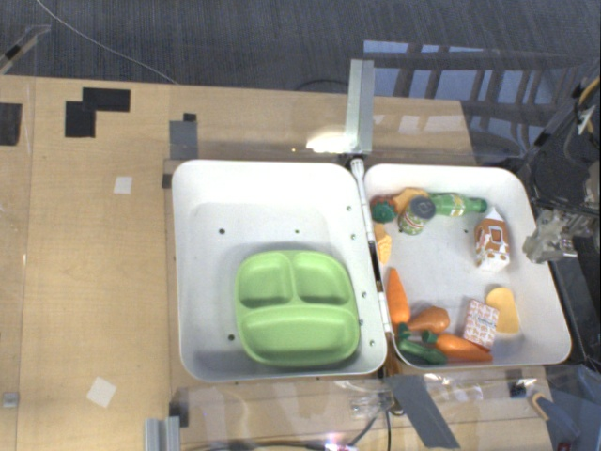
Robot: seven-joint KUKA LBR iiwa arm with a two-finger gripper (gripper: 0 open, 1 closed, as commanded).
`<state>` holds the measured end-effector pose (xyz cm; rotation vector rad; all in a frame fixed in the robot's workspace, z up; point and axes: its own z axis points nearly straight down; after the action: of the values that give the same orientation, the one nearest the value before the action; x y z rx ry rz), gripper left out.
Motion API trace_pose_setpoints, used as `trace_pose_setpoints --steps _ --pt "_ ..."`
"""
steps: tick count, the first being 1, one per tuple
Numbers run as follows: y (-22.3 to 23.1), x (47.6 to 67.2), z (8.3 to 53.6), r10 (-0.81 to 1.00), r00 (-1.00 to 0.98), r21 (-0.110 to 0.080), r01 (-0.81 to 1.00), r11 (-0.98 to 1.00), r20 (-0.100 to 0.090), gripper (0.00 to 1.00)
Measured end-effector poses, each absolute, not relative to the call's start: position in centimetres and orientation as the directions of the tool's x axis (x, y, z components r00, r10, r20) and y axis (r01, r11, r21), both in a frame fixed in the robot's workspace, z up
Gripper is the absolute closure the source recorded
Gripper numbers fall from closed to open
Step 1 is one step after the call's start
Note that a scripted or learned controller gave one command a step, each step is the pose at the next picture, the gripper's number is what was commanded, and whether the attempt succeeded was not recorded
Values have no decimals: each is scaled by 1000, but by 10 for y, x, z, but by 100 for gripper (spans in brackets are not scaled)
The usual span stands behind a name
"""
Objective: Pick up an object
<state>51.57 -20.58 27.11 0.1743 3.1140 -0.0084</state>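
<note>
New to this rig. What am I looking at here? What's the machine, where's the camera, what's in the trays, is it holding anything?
One fixed camera looks down at a slant on a wooden bench with two shallow white bins. The left bin holds a green divided plate. The right bin holds toy food and packaging: a green bottle, a small jar, a carrot, a little carton, a patterned box and a few more pieces. The machine is a robot arm reaching in from the right; its claw sits at the right bin's right edge. Nothing is visibly between its fingers, and I can't tell whether they are open or shut.
</note>
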Motion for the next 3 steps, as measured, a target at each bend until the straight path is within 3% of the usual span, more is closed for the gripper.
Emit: trace_pose_setpoints --steps 3 --pt "-205 524 308 107 -993 -9 108 994 -54 100"
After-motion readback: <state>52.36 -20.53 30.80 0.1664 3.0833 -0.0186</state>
